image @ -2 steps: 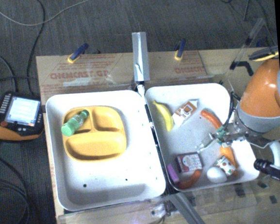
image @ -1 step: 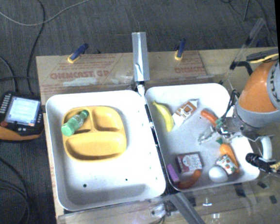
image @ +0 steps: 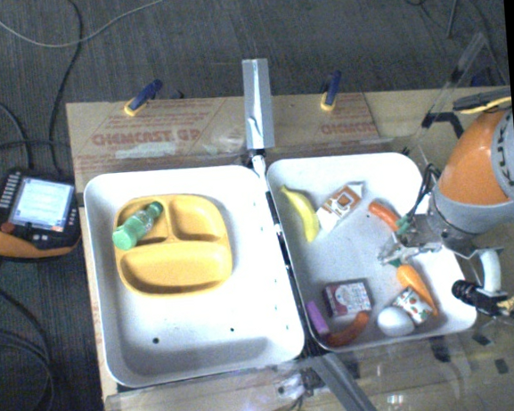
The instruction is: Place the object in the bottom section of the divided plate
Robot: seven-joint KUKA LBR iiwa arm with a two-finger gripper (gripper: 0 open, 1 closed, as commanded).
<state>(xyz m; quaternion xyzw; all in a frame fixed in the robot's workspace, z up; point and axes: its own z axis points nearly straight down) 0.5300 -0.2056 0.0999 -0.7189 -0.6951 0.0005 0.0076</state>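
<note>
Yellow divided plate (image: 173, 249): 1, in the left bin (image: 197, 340); 3 sections, 2 small along the top, 1 wide along the bottom.
Green bottle (image: 138, 226): 1, lying tilted across the plate's top-left section, its base over the rim.
Bottom section: bare yellow.
Gripper (image: 402, 248): low over the right bin (image: 351, 263) near its right wall, between 2 orange carrots; whether its fingers are spread or closed cannot be told.
Carrots: 2, one (image: 383, 213) above the gripper, one (image: 414, 280) below it.
Banana (image: 300, 212): 1, upper left of the right bin.
Small cartons: 2, one (image: 341, 203) beside the banana, one (image: 415, 304) at the lower right.
Dark red packet (image: 347, 298): 1.
White egg (image: 393, 321): 1.
Red sausage (image: 347, 330): 1, along the bottom wall.
Purple piece (image: 316, 318): 1.
</note>
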